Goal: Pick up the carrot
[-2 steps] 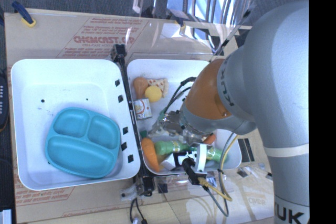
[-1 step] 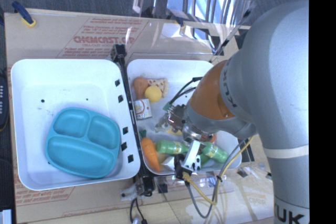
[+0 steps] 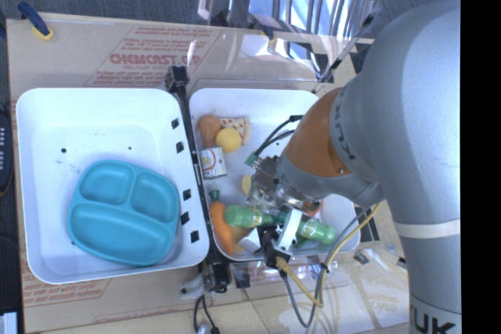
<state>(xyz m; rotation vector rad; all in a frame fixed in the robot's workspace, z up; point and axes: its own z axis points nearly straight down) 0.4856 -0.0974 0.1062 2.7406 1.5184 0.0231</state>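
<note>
Camera view, from where I am standing over the bench: the big grey arm (image 3: 407, 129) with its orange band is reaching in from the right and hanging low over the near half of the right-hand shallow white bin (image 3: 258, 95). Its gripper (image 3: 266, 203) is hovering down among the clutter there, and I cannot tell whether it is released or clenched, since the wrist is blocking my sight of it.

The long orange carrot (image 3: 221, 231) is lying in that bin's near left corner, close along the wall shared with the other bin, just left of the gripper. A green plastic bottle (image 3: 249, 217) is lying on its side right beside the carrot and is passing under the gripper, its far end poking out on the right.

Further back in the same bin, a round yellow ball-shaped fruit (image 3: 228, 139) is sitting next to a brownish lump (image 3: 207, 127) and a pale speckled cracker-like piece (image 3: 236, 123). A small white can with a red label (image 3: 211, 162) is lying between these and the carrot.

The left-hand shallow white bin (image 3: 94, 121) is holding a light blue sectioned plastic plate (image 3: 125, 211), which is resting toward its near side, well apart from the gripper.
</note>
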